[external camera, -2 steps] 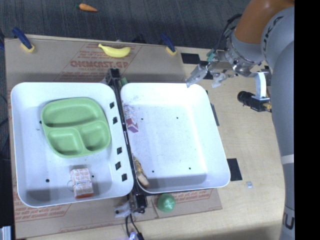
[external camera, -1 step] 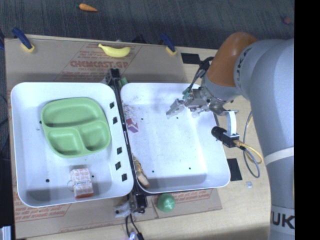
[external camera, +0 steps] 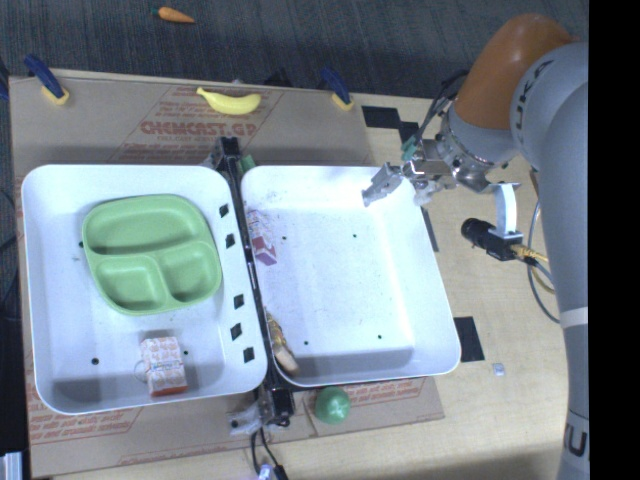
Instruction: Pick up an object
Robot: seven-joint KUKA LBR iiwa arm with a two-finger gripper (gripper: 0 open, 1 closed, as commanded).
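The arm (external camera: 545, 118) comes in from the right, grey with its orange band high over the table (external camera: 500, 408), bent so the wrist leans toward the top right corner of the right bin (external camera: 400, 298). The pincer (external camera: 383, 185) hangs just over that corner's rim, tilted down and leftward; whether it is open or closed I cannot tell from here, and nothing shows between its tips. The left bin (external camera: 45, 298) holds the largest loose thing, a pale green tray (external camera: 150, 253) with three compartments, lying flat in the upper half. Below it, near the front wall, sits a small packet (external camera: 163, 362), white with red print, well apart from the tray. In the right bin a small red and white wrapper (external camera: 262, 240) lies against the left wall, and a little tan thing (external camera: 281, 353) sits in the front left corner; the middle of that bin's floor is bare white. Outside the bins, a yellow banana (external camera: 229, 99) rests on the cardboard behind them, a green ball (external camera: 332, 405) in front, and an orange carrot (external camera: 176, 14) on the dark floor beyond.
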